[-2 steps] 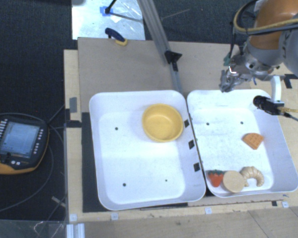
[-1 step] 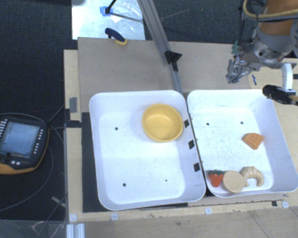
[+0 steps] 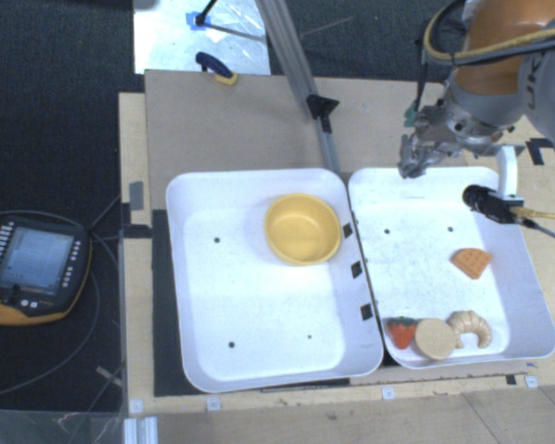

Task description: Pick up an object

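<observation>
- While the hand (image 3: 414, 163) hangs over the far rim of the right bin (image 3: 425, 248), near that bin's far left corner, nothing shows in its grip; whether it is open or closed, cannot tell from this angle.
- Arm (image 3: 513, 35) comes in from the right, orange band above the wrist, hand pointing down at the bin edge.
- No object sits under the hand: bare white bin floor there.
- Key relation: every item in the right bin lies toward the camera from the hand, so the coming move likely runs nearward and a bit right.
- Closest in that bin: orange wedge (image 3: 471, 263), alone, mid-bin toward the right wall, well apart from the hand. Stubby shape, no clear long axis.
- Near edge of right bin, a tight row: red piece (image 3: 402, 332), tan disc (image 3: 435, 339), croissant (image 3: 472, 326). Disc touches or overlaps both neighbours. Croissant's long axis runs roughly left to right, curved.
- Left bin (image 3: 240, 313) holds one thing: yellow bowl (image 3: 302, 228), upright, in the far right part, near the shared wall. It lies left and nearward of the hand, about as far off as the wedge.
- Judgement: wedge is the easier pick, since it stands isolated; the clustered row risks a bumped or double grab.
- Both bins sit side by side on the worktop (image 3: 231, 118).
</observation>
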You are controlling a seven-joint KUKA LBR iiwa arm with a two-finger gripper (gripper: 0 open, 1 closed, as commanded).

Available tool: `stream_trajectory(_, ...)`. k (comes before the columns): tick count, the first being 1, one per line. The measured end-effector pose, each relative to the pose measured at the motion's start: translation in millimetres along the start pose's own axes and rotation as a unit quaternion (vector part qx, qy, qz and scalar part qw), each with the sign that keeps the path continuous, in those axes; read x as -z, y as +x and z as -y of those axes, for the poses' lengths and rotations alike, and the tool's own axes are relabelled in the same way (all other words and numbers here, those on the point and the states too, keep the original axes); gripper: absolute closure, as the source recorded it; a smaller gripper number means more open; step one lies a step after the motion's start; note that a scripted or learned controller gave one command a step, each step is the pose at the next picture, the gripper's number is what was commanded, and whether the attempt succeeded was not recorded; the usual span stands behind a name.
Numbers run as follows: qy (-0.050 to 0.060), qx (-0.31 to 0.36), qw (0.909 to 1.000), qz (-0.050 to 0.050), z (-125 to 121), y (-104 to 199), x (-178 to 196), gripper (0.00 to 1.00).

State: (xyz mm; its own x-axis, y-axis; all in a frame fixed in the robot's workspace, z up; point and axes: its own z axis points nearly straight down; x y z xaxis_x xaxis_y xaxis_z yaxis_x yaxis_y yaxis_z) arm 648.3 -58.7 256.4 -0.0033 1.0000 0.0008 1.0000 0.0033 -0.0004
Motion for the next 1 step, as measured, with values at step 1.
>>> stream_trajectory(1, 0.000, 0.000, 1.0000, 0.000, 27.8, 46.7, -14.5, 1.00)
